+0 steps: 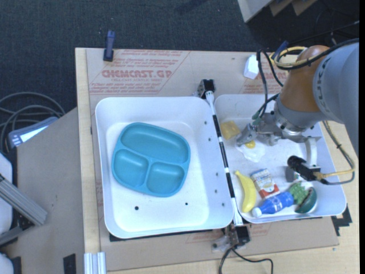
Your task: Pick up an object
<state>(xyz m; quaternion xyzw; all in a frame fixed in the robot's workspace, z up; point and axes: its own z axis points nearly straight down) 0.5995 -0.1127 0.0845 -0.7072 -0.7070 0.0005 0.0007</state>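
My gripper [248,138] hangs low over the upper left part of the right bin [333,201]. Just to its left lies a yellow lump [229,130]. A pale crumpled item [253,152] sits right under it, with a bit of yellow at its top edge. Whether anything is between the fingers is hidden by the wrist. Toward the bin's front lie a banana [248,192], a small red-and-white carton [264,181], a blue bottle with a white cap [276,203] and a green object [305,198].
The left bin [108,113] holds a blue divided plate [151,159]. The wall between the bins [221,153] runs close to the gripper's left. The grey arm with its orange band [299,90] covers the right bin's back right part.
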